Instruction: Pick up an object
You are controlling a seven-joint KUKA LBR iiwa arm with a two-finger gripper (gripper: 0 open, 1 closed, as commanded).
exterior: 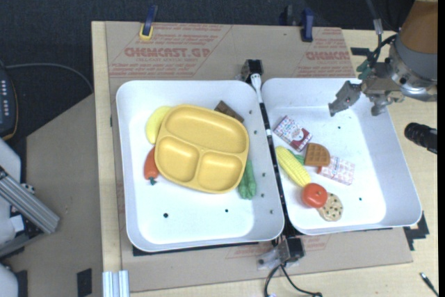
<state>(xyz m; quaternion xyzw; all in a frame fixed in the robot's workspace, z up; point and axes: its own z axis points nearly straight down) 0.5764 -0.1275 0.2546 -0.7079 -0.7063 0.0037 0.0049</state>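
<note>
In the right bin (389, 212), nearest, a cookie (332, 207) and tomato (314, 195) touch; behind lie corn (293, 165), a waffle (317, 154) and packets. Farther back, the gripper (361, 99) hovers with fingers apparently spread, holding nothing.

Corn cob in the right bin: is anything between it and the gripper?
Partly. The red-and-white packet lies between the gripper and the corn cob, close beside the cob's upper end. From above, nothing covers the cob.
</note>
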